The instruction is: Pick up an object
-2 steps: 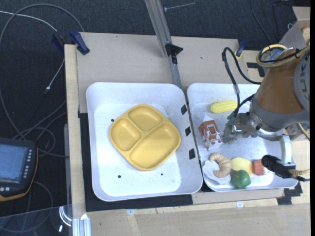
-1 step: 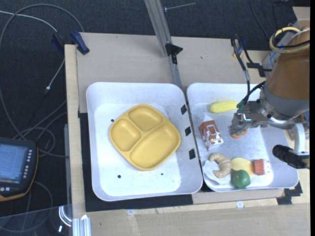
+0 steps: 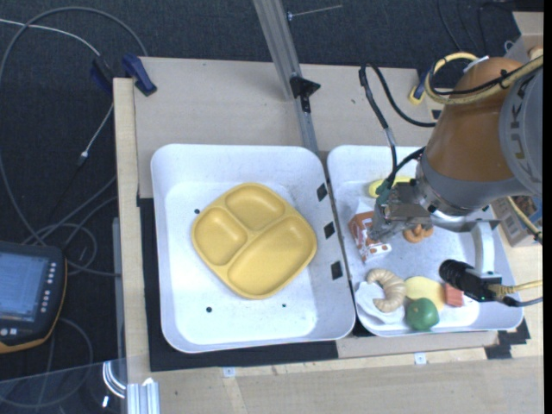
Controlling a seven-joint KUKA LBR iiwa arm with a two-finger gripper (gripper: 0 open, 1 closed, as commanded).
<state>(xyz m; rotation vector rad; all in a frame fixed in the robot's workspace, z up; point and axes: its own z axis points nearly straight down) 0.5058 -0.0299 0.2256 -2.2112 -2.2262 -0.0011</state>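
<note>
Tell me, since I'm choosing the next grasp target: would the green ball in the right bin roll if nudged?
Probably. The green ball looks round and smooth, so it likely rolls. The yellow piece touching it may block one side.

Small orange-and-white packet (image 3: 366, 235) lying flat in the right bin (image 3: 345, 166), near its left wall, beside the pincer (image 3: 385, 216)

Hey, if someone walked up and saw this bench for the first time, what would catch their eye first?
Probably the big yellow divided plate, lying alone in the left bin. Next, the arm's orange band looming over the right bin, with the gripper low among the clutter there. Near that bin's front edge sits a cluster of toy food, including a green ball and a pale curved piece.
</note>
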